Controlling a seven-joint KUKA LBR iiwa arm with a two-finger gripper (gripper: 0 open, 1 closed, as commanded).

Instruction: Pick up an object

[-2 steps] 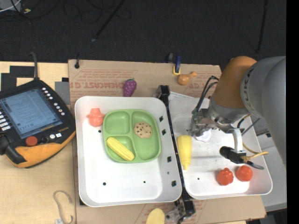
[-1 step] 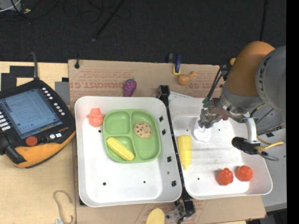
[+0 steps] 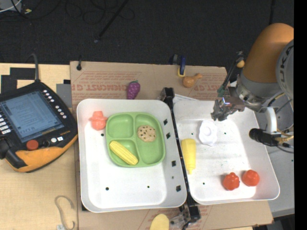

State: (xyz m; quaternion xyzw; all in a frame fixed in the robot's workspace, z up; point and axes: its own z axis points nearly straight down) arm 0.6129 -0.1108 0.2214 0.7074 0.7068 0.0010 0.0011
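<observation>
Dark cloth backs my desk [image 3: 33, 190]. My tool [image 3: 221, 113] hangs in the right bin [image 3: 268, 188], just above the white lump [image 3: 208, 133]; whether it's spread I cannot tell. I'd centre over the lump, then descend straight.

Even overhead light glares off the white bins [image 3: 96, 186], while the dark, slightly soft background loses detail.
</observation>
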